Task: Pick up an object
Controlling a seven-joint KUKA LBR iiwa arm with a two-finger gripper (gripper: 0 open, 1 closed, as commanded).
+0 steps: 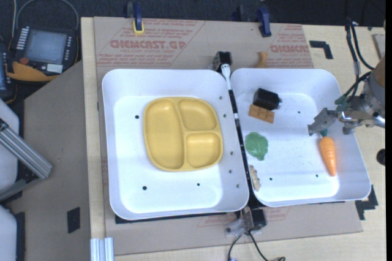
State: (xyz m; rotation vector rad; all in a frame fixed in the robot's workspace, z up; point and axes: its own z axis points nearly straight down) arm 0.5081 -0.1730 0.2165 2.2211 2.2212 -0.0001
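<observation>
Camera view: one carrot point(329, 155); one yellow tray point(182, 133); two bins point(122, 131).

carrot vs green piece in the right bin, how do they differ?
The carrot is orange, long and tapered; the green piece is rounded and lumpy. The carrot lies by the bin's right side, just below the gripper; the green piece lies near the left wall, beside the divider. Both rest flat on the right bin floor, ungrasped.

Cardboard-topped bench point(202, 39), two white bins point(122, 149) side by side
</observation>
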